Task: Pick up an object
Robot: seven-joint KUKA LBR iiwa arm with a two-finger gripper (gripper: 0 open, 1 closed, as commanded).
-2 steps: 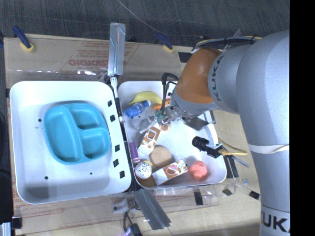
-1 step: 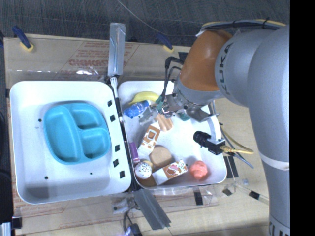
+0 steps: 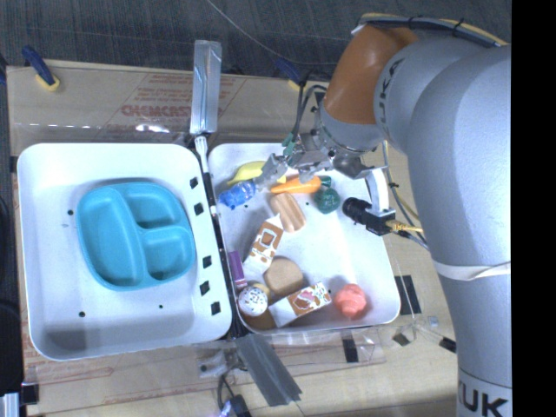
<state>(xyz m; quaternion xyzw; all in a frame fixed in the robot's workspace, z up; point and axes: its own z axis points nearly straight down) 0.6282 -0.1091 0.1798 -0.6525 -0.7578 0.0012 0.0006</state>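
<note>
At the bottom of my frame, in the right white bin [image 3: 382, 298], I see a round pink lump [image 3: 351, 300], a small printed carton [image 3: 307, 300], a speckled white ball [image 3: 253, 300] and a tan bread-shaped piece [image 3: 282, 275]. Above them lies a brown-and-white printed box [image 3: 265, 243], then a tan grooved block [image 3: 288, 212]. A purple stick [image 3: 236, 268] runs along the bin's left wall, partly hidden. In the left white bin [image 3: 52, 168] sits a blue plastic divided tray [image 3: 135, 233]. Higher up, the gripper [image 3: 295, 159] hangs over a blue crumpled item [image 3: 234, 195], a yellow curved piece [image 3: 247, 172], an orange carrot-like stick [image 3: 298, 182] and a dark green knob [image 3: 327, 201]. The wrist crowds it, so I cannot tell its state or whether it grips anything. The grey arm [image 3: 460, 172] covers the frame's right.
</note>
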